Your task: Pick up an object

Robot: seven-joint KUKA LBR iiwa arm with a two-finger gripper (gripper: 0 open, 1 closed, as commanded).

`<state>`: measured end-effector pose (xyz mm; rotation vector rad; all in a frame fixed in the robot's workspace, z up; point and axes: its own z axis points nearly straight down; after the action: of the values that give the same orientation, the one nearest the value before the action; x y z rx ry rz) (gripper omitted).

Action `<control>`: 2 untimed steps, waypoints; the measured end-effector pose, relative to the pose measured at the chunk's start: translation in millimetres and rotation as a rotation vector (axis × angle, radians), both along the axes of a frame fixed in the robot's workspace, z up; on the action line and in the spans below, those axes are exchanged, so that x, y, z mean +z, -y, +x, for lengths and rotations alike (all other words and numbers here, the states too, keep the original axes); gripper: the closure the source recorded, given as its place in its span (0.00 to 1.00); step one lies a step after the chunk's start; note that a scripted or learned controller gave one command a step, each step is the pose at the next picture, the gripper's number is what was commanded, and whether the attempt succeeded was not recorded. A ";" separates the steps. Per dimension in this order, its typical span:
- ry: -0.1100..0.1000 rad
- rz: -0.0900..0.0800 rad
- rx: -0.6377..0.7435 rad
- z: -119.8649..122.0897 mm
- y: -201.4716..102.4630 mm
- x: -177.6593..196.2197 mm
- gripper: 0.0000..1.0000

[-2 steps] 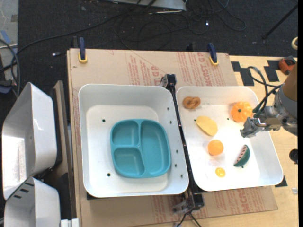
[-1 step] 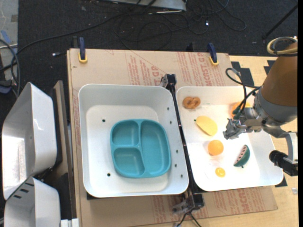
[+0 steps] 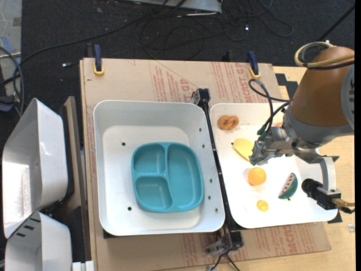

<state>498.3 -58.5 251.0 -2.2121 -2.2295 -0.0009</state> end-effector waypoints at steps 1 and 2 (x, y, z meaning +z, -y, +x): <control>0.000 0.001 0.001 -4.5 -54.0 3.2 1.00; -0.001 0.000 0.000 -8.4 -98.4 -5.9 1.00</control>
<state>489.9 39.9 245.2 -2.2118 -2.2284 0.0007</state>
